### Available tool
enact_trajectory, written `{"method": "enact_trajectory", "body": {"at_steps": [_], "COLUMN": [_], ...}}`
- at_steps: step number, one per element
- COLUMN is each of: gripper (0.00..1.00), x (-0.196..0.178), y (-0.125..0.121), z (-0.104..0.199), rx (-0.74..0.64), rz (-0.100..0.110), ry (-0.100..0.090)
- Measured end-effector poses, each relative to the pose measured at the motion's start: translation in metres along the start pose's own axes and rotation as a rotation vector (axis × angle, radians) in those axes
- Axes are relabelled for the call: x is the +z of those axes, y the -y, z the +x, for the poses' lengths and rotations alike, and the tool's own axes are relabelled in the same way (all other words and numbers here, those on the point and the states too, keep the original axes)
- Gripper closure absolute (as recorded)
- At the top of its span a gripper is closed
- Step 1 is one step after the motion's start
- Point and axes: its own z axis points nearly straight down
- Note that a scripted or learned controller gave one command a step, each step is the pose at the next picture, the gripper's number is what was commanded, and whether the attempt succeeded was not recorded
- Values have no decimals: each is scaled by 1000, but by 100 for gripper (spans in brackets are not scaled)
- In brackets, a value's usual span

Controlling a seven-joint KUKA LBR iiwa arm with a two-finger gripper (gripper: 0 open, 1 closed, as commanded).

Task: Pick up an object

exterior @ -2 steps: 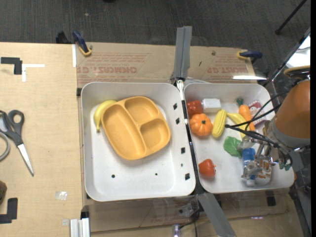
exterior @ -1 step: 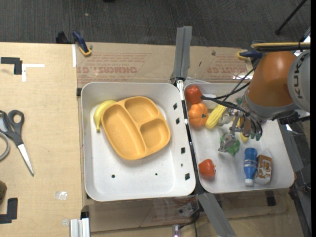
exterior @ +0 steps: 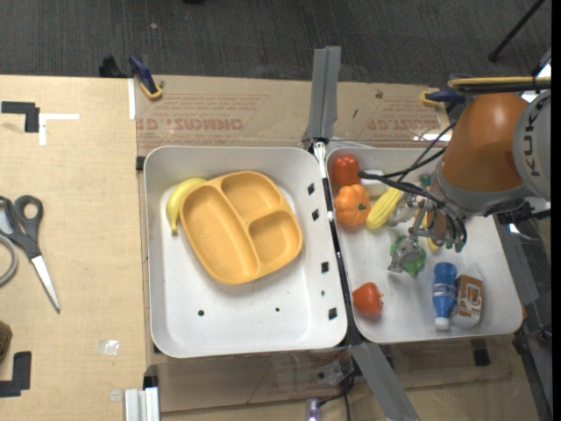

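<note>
Pincer [exterior: 408, 251] low in right bin [exterior: 491, 323], mid-floor; finger state unclear. Yellow divided plate [exterior: 241, 226] lies in left bin [exterior: 175, 323].

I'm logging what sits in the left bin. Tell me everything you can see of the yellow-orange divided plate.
The divided plate looks like smooth orange-yellow plastic, rounded, with three compartments: one long one on its left and two smaller ones on its right, set apart by raised ridges. Nothing lies in them. It lies flat, right way up, in the upper middle of the left bin, turned at a slant. A banana curves along its upper left rim, seemingly touching it.
</note>
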Motion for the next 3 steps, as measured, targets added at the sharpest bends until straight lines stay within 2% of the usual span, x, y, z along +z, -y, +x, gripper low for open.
{"method": "enact_trajectory", "body": {"at_steps": [1,2,3], "gripper": [100,0,0], "x": [-10,-10,0], "y": [0,-1,12], "z": [-1,-1,18], "rx": [-3,-3,23], "rz": [1,1,0], "ry": [4,3,-1]}}
